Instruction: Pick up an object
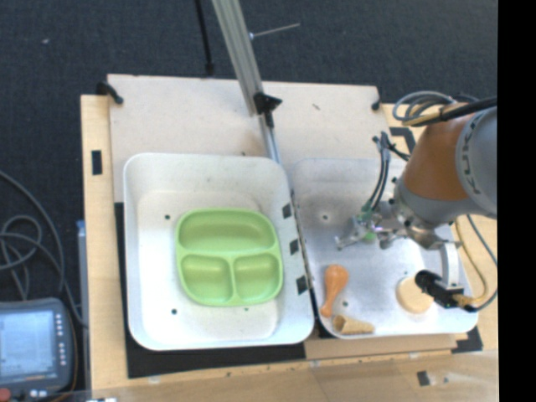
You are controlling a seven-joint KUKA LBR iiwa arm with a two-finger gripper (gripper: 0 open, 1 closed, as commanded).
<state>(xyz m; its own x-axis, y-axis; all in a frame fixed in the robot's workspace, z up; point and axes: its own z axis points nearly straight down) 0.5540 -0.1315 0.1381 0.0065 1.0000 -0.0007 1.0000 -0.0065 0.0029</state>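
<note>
The gripper point(352, 238) hung above the right bin; whether spread or pressed together, I cannot tell. The orange wooden drumstick-shaped piece point(335, 286) lay just below it, long axis roughly upright in view.

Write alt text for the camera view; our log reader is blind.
A grey and orange robot arm reaches from the right over the right bin, which holds an orange spoon-like piece, a tan wedge and a beige disc. The left bin holds a green divided plate.
</note>
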